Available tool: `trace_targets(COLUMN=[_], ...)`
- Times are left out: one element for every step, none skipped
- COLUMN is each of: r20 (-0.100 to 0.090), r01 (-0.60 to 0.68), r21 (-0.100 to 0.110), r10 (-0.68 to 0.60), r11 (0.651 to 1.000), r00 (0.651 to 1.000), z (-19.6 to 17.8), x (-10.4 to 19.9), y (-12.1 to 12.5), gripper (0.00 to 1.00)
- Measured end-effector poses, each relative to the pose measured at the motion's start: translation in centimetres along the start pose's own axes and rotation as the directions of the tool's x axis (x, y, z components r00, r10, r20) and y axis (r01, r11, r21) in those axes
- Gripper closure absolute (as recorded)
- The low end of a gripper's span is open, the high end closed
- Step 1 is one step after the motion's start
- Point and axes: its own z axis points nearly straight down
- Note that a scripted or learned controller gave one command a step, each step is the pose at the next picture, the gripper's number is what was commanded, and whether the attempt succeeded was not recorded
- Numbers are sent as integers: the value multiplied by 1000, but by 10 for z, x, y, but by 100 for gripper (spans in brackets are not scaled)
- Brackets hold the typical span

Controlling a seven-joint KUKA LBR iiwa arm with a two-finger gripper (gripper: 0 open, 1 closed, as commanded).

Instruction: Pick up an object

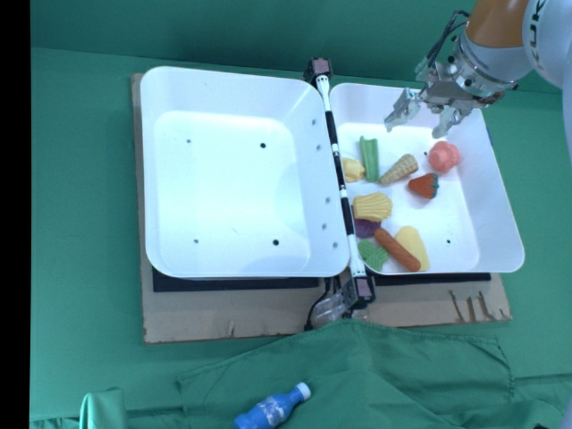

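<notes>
Poised open and empty above the right bin's [500, 239] far end, pincer [422, 119] with the pink ball [443, 155] lying just beside and nearward, cone [399, 169] and green stick [369, 157] a little farther leftward.

We are looking at a brightly, evenly lit scene. Glare is washing out the floor of the left bin [232, 186], flattening its surface detail. Soft, faint shadows are lying beneath the toy foods in the right bin [483, 231]. Edges are appearing slightly soft throughout, colours leaning green.
</notes>
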Motion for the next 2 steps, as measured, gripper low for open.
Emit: trace_targets(r20=[0,0], r01=[0,0], r21=[6,-8], r10=[0,0], r11=[1000,1000], r00=[1000,1000], z=[61,104], x=[1,0], y=[-1,2], gripper=[0,0])
